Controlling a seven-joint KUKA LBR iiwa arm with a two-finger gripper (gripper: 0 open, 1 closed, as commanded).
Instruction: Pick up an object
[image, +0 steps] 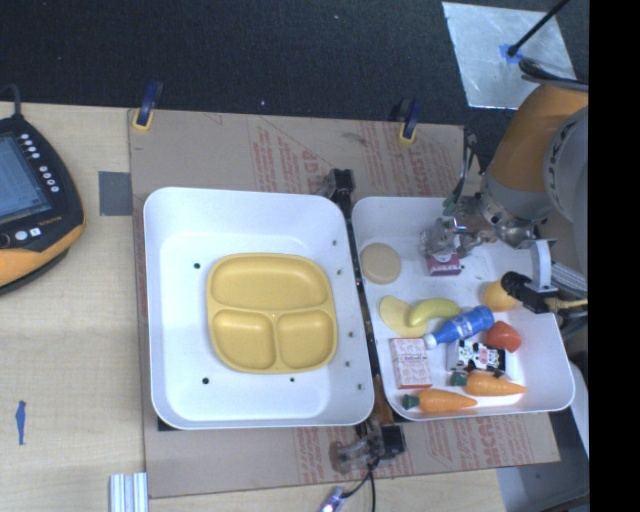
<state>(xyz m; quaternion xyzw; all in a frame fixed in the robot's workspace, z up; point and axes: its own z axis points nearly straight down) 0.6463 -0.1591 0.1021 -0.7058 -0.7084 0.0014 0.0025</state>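
Observation:
My gripper (443, 240) hangs over the back part of the right bin (553, 400), reaching in from the right. Right below it, touching or nearly touching, is a small maroon and white box (444, 265). Whether the box is gripped is unclear. Other objects in that bin are a round tan cookie (380, 263), a yellow banana (434, 310), a blue bottle (461, 327), a red piece (503, 336), a yellow lemon (494, 294), a pink card (410, 362) and two carrots (446, 401).
The left bin (170, 390) holds a yellow divided tray (271, 310). A teach pendant (30, 205) lies on the bench at the far left. Clamps (146, 104) hold the cardboard mat at the back edge.

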